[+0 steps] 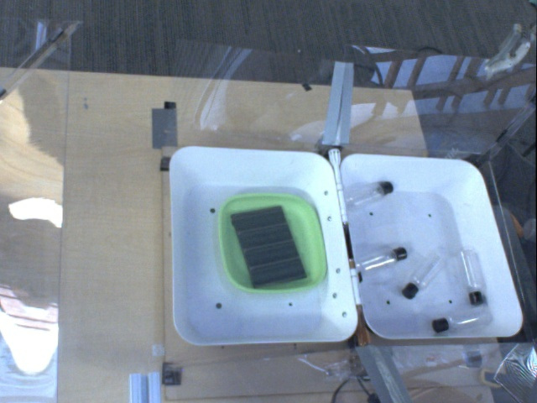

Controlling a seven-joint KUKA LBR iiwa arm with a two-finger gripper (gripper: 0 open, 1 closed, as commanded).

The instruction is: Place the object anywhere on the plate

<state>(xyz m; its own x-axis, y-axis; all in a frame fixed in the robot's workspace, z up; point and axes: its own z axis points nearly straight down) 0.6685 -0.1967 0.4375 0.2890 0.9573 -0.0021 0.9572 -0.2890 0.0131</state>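
Note:
A square lime-green plate (312, 250) sits in the middle of the left white bin (193, 309). On the plate lies a dark grey ridged rectangular block (267, 247), turned slightly off the plate's sides. Several clear vials with black caps lie loose in the right white bin (495, 250): one at the upper left (372, 193), one near the left wall (382, 259), one tilted in the middle (421, 278), one upright-lying at the right (471, 275) and one at the front (454, 321).
A grey metal bar (339, 107) runs back from the seam between the bins. A small dark bracket (165, 126) sits on the wooden bench behind the left bin. Clear panels reflect light around the bench.

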